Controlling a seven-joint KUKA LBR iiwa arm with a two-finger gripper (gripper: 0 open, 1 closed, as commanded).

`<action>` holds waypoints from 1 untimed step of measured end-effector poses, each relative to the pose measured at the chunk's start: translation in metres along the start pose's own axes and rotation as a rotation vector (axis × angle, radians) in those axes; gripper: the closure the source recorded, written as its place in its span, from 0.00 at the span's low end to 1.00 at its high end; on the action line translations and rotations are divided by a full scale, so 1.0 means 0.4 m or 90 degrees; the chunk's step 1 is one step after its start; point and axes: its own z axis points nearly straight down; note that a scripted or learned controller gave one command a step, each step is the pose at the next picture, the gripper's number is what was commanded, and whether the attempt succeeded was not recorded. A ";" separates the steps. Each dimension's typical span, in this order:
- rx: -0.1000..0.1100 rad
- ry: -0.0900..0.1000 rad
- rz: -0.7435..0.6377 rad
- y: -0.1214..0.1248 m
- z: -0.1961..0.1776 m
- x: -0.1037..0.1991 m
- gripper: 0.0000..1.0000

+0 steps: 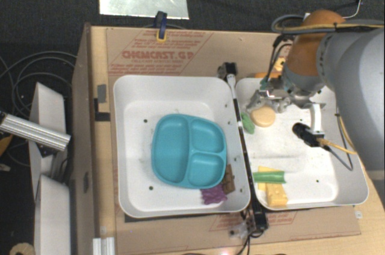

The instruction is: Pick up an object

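I judge the pick not yet made: nothing is lifted. My arm (355, 85) reaches in from the right, wrist bent down over the far corner of the right bin (346, 190), the gripper (274, 102) just over a tan round piece (263, 118). I cannot tell how its jaws stand.
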 end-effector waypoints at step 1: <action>-0.003 0.000 -0.002 0.005 -0.030 0.001 1.00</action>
